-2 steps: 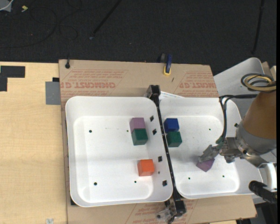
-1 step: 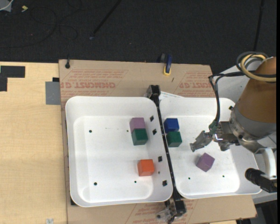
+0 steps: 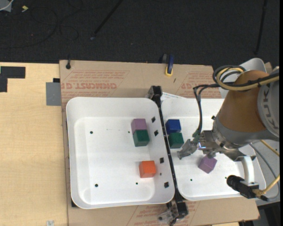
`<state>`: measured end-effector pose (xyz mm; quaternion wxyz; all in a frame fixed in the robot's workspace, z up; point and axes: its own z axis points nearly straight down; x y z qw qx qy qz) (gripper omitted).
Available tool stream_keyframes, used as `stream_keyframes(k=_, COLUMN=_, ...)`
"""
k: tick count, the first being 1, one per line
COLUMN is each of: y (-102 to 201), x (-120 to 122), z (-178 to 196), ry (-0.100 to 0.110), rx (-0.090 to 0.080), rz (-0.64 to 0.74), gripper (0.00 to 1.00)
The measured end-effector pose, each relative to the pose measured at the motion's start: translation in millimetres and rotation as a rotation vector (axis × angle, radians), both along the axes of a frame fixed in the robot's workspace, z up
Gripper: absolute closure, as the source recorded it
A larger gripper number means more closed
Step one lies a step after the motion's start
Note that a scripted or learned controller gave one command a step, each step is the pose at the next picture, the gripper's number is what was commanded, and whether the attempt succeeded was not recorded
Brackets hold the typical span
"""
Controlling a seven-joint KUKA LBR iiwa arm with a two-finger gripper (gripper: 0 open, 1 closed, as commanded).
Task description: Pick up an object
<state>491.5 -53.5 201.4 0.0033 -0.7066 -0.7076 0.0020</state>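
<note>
I see the purple block [image 3: 207,164] lying in the right bin [image 3: 198,192], just near-right of my gripper [image 3: 185,150] — I cannot tell how its fingers stand. The arm [image 3: 243,114] leans in from the right. The cardboard sheet [image 3: 108,79] carries red print, unreadable upside down.

Light wooden bench [image 3: 23,149], brown cardboard sheet [image 3: 113,81] on it; two white bins, left bin [image 3: 78,149], right bin [image 3: 188,187], side by side on the cardboard
</note>
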Motion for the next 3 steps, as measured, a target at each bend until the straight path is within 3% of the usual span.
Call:
stream_keyframes(k=1, y=-67.3, x=-2.8, z=12.6, ry=-0.004, rx=-0.002, rz=-0.004, gripper=0.00)
stream_keyframes(k=2, y=-38.1, x=-17.6, z=-32.3, ry=0.001, rx=0.001, rz=0.000, gripper=0.00)
stream_keyframes(k=3, y=-6.1, x=-15.1, z=148.3, ry=-0.015, rx=-0.002, rz=0.003, gripper=0.00)
